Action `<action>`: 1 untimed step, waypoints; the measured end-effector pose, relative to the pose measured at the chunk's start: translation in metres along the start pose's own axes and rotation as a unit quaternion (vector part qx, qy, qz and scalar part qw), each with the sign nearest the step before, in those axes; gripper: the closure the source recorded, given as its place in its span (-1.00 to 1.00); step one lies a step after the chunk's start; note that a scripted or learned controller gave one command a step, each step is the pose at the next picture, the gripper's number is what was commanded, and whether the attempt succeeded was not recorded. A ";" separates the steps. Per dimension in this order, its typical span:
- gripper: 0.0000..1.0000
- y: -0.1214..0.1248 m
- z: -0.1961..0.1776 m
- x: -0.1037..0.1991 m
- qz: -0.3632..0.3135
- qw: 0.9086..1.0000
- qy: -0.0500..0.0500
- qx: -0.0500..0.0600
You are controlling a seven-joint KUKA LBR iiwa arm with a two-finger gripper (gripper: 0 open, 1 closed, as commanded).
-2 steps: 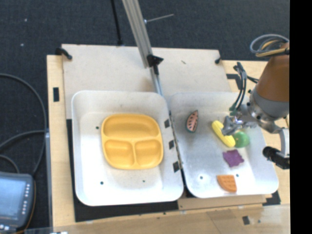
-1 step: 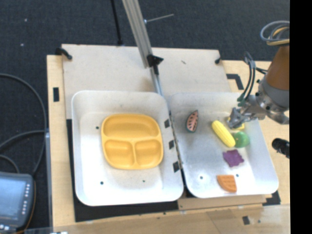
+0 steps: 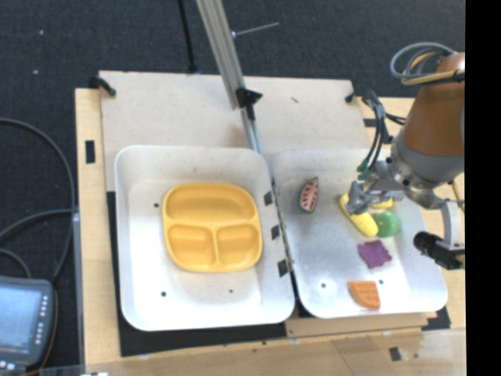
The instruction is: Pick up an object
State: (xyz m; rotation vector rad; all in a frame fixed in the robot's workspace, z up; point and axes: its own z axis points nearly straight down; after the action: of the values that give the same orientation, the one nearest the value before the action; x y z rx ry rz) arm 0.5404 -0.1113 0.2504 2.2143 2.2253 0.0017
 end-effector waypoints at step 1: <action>1.00 -0.007 0.011 0.053 -0.001 1.000 0.001 0.001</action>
State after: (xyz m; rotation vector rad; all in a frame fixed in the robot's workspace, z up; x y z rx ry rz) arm 0.5332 -0.0585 0.2391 2.2141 2.2280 0.0014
